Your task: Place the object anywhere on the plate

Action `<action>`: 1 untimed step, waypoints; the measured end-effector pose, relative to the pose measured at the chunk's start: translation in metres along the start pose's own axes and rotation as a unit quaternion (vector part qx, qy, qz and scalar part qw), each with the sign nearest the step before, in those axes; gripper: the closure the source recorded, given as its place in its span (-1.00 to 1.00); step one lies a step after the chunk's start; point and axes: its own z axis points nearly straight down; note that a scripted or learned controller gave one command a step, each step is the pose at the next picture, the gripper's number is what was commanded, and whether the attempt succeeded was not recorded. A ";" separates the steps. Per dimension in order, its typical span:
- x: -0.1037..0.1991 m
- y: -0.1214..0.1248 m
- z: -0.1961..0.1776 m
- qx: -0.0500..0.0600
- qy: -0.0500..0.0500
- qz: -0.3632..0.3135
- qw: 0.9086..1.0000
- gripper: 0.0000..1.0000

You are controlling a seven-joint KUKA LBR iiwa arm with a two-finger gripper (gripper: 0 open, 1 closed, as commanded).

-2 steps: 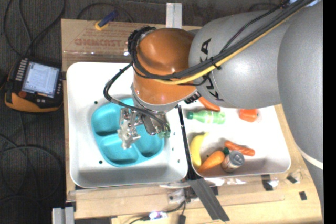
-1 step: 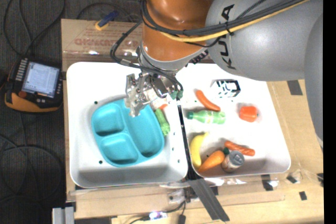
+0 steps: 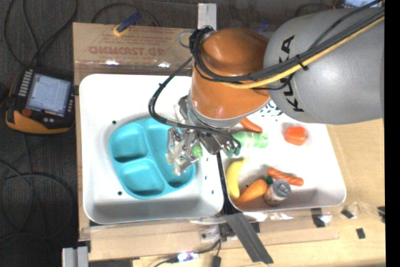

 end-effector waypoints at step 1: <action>-0.023 0.045 0.037 0.000 0.000 -0.075 0.997 1.00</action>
